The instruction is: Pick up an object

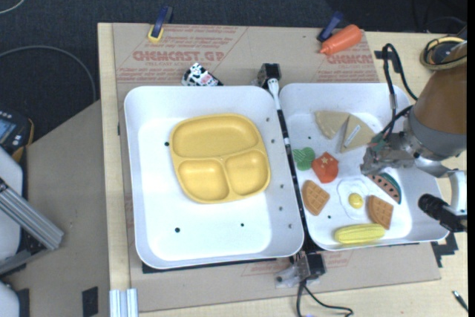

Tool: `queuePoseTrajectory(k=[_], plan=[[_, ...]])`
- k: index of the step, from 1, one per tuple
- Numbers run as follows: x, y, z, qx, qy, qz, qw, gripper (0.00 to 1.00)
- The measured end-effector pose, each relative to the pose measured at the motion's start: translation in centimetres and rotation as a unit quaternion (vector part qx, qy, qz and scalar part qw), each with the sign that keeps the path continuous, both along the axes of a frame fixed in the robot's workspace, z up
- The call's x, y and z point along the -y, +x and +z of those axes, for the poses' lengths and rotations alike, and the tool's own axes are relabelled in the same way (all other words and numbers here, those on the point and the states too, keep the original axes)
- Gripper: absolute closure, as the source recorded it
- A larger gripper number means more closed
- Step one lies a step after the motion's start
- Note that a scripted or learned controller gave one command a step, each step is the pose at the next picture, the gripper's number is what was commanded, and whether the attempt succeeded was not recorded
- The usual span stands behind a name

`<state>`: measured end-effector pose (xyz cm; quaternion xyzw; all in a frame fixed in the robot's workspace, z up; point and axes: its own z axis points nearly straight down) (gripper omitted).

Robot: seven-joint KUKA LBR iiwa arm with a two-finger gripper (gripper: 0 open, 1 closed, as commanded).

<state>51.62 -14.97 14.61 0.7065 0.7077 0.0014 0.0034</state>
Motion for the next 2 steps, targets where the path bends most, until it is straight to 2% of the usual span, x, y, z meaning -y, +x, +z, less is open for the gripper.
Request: queuePoseTrajectory(k=[1,2], plan=[[0.2,-0.7,5.8,0.0,0.0,0.0,1.0,1.0],[0.2,-0.6,8.0,-0.001,0.0002,0.0,1.0,1.0]])
